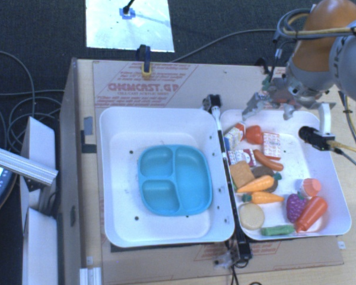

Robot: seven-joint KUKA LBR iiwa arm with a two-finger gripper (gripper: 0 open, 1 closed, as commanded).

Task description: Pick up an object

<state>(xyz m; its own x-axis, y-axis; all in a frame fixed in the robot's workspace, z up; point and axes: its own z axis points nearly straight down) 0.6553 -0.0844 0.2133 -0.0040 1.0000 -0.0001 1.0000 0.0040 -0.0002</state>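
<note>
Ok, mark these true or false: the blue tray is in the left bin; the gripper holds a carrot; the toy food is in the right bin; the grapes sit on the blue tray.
1. The blue tray lies in the left bin: true.
2. The gripper holds a carrot: false; it hovers over the right bin's far edge, nothing seen between its fingers.
3. The toy food is in the right bin: true.
4. The grapes sit on the blue tray: false; they lie in the right bin, beside a carrot.

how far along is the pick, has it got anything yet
Nothing looks picked. The gripper hangs over the far edge of the right bin with nothing visible between its fingers. The toy food, such as the carrot and the purple grapes, lies in that bin; the blue tray sits in the left bin. Descending, gripping and lifting are left.
</note>
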